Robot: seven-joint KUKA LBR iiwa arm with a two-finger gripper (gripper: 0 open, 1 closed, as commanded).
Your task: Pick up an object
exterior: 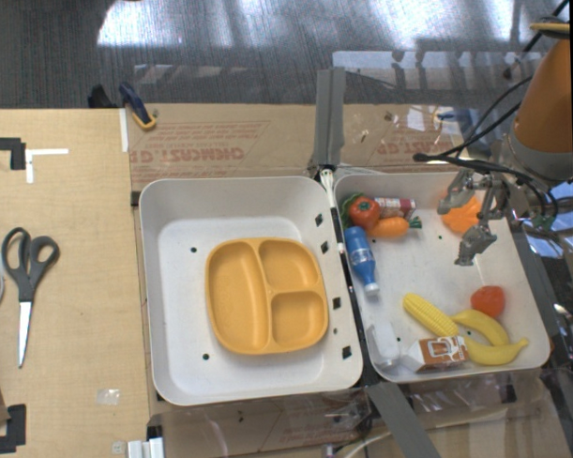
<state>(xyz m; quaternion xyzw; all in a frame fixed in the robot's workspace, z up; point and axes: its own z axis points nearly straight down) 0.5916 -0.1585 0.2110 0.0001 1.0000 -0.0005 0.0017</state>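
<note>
My gripper (pixel 463 223) hangs over the far right part of the right bin (pixel 429 279), fingers (pixel 474 244) spread apart. A small orange object (pixel 462 216) sits between and below them; contact is unclear. Elsewhere in that bin lie a tomato (pixel 364 210), a small orange carrot-like piece (pixel 392 227), a blue bottle (pixel 361 256), a corn cob (pixel 429 314), a banana (pixel 490 339), a red ball (pixel 489 300) and a brown carton (pixel 440 352).
The left bin (pixel 172 302) holds a yellow divided plate (pixel 267 294). Scissors (pixel 25 279) lie on the wooden bench at the left. The arm's orange band (pixel 549 92) and cables (pixel 481 151) cross the right bin's far right corner.
</note>
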